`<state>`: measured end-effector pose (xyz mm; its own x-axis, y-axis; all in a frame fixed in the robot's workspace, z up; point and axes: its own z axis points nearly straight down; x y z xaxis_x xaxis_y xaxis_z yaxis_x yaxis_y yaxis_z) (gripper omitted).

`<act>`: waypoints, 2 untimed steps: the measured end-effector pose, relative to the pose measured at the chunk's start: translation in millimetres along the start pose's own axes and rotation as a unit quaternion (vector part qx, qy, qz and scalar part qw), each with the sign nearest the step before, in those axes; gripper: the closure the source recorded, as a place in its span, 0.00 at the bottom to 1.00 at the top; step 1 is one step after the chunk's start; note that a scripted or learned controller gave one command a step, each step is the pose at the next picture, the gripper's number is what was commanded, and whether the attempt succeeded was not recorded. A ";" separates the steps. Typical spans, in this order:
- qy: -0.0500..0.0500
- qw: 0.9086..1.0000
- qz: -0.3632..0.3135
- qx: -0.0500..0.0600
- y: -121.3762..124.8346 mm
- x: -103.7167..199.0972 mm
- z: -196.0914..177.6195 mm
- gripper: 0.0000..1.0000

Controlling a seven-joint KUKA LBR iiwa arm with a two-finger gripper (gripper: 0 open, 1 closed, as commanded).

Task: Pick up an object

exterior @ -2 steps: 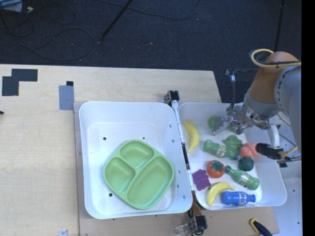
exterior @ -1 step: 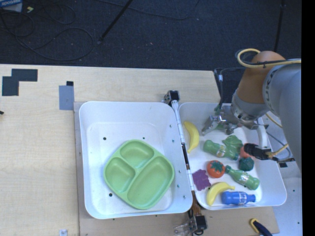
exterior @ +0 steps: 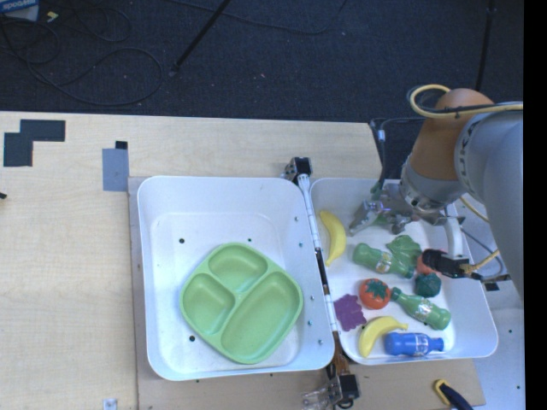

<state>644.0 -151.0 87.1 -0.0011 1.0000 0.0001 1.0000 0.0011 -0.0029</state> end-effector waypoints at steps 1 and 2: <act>0.001 1.000 0.000 0.000 0.2 -3.7 0.3 0.00; 0.000 1.000 0.000 -0.001 0.2 -12.2 0.5 0.00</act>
<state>644.3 -163.2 86.6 -0.0010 1.0000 0.0008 1.0000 0.0010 -0.0019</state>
